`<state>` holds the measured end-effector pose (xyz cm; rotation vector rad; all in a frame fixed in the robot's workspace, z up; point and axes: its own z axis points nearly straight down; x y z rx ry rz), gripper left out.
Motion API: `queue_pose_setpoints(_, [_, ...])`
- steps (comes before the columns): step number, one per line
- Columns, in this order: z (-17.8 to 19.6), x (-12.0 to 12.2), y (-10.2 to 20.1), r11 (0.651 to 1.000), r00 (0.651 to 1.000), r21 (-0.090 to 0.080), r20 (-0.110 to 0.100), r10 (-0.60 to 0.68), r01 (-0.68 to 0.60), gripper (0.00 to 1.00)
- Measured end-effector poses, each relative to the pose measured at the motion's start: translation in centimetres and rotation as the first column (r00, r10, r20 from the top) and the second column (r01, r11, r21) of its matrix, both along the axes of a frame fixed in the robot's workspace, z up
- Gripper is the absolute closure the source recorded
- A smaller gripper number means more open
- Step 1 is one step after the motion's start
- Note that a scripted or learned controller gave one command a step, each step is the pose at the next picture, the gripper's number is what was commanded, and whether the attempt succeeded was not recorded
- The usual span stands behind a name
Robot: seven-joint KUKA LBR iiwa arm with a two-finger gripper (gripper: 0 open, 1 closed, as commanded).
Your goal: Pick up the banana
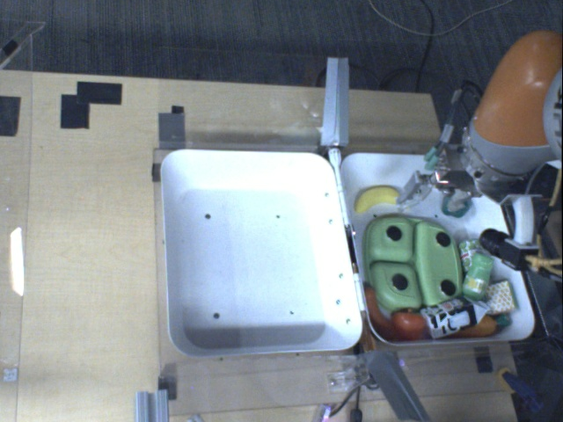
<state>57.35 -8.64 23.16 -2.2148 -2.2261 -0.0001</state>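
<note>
The yellow banana [376, 199] lies in the far left corner of the right bin [526, 323], partly tucked behind a green moulded tray [413, 258]. My gripper [433, 193] hangs just to the banana's right, over the far end of that bin. It is open, with one silvery fingertip [411, 189] pointing at the banana and close to it. Nothing sits between the fingers. The grey arm with its orange band [519, 90] comes in from the upper right.
The green tray takes up the middle of the right bin. Along the near edge lie a red item [400, 323], a black-and-white bottle [449, 316], a small green bottle [478, 272] and a speckled pad [501, 297]. The left bin [255, 337] sits beside it.
</note>
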Motion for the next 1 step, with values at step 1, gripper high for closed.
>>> queue_pose_setpoints(1, [-9.51, 3.66, 0.33, 0.993, 0.993, 0.000, -0.001, -0.122, 0.122, 0.00])
